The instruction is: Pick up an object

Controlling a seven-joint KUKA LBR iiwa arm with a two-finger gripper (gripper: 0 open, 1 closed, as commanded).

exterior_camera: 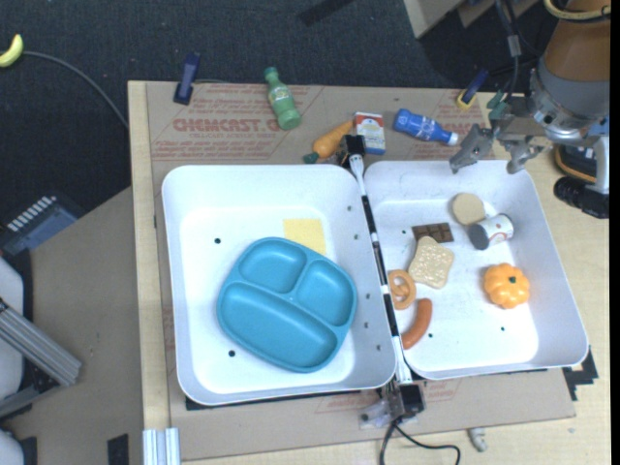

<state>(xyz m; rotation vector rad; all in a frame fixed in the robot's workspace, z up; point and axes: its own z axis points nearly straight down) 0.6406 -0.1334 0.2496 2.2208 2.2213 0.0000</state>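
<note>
Light falls bright and even from above — the two shallow white plastic bins (184, 260) nearly bleach out, their walls losing detail. Shadows are soft and short, hugging the blue divided plastic plate (286, 303) and the small orange pumpkin (507, 286). The dark carpet (77, 27) beyond stays dim. The picture is slightly soft and grainy — printed lettering on the cardboard sheet (223, 119) reads faintly.

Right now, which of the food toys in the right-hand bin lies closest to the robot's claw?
The round tan cookie, at the bin's far end just below the gripper. The pumpkin, cracker, pretzel and sausage lie farther off.
</note>
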